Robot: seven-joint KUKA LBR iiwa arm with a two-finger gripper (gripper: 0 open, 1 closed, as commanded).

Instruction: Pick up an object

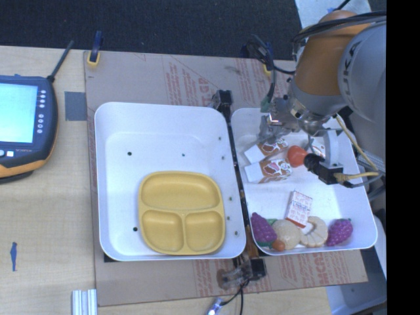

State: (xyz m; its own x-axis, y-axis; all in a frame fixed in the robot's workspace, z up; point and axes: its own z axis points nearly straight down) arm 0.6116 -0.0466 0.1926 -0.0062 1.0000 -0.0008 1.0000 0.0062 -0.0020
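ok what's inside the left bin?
Left bin holds one yellow divided tray, its three compartments bare. Whatever lies beneath the tray is covered.

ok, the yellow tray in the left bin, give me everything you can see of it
The yellow tray is a pale yellow, plastic-looking plate with rounded corners and three compartments: one wide section along the far side, two smaller ones side by side nearer the camera. It lies flat, right side up, on the floor of the left bin, in its near right part, close to the right wall. Nothing lies in it.
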